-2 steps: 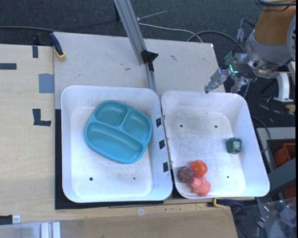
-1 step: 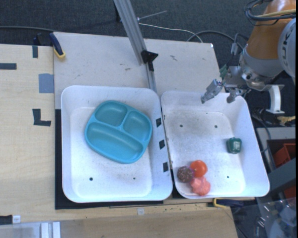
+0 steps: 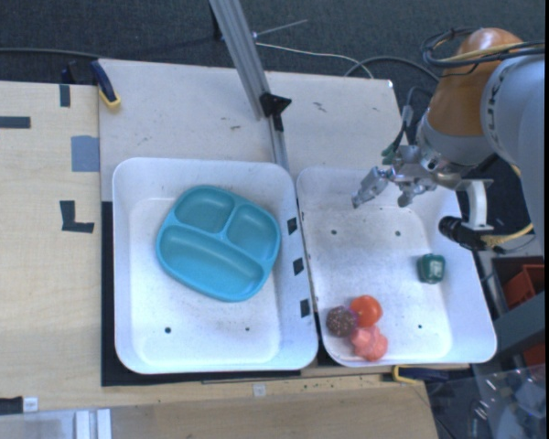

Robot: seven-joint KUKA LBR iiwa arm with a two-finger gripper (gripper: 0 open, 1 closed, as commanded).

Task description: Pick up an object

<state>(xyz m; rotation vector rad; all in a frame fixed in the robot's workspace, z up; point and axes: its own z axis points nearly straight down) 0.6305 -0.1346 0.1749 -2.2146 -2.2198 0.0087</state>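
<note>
We saw our gripper (image 3: 384, 188) spread wide and empty above the right bin (image 3: 384, 254), so we judged it should centre over the tomato (image 3: 367, 310) before descending.

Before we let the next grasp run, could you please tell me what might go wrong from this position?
1. The dark ball, orange-red round fruit and pink lumpy piece touch one another, so a grasp may knock or catch a neighbour.
2. The small green object lies close to the right-hand white bin's side wall, leaving little room for the fingers.
3. The gripper hovers far from every object.
</note>
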